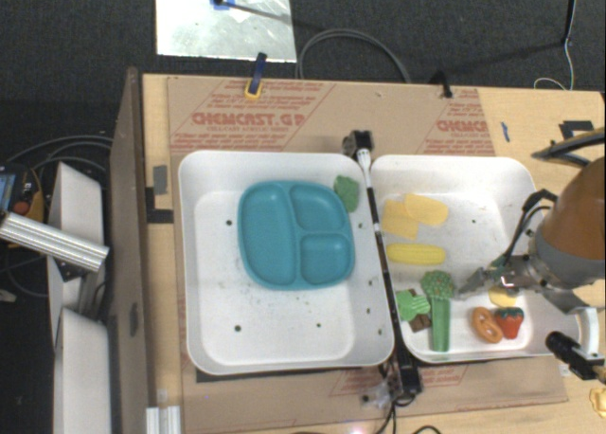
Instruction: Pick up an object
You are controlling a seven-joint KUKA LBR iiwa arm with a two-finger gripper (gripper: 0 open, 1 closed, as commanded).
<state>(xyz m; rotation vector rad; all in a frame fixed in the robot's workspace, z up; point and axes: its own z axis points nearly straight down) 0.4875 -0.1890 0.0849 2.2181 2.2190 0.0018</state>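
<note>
Tool (494, 280) hovers low over right bin (473, 174).

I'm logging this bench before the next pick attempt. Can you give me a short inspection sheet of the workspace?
Surface: two white bins side by side on a cardboard-covered bench.
Job's things: right bin holds yellow pieces, corn, broccoli, orange-red toys.
Clutter: blue divided plate in left bin, green piece at its edge.
Tool: low over right bin; grip unclear.
Cables: loop behind bench.
Surroundings: dark floor, shiny sheet.
</note>
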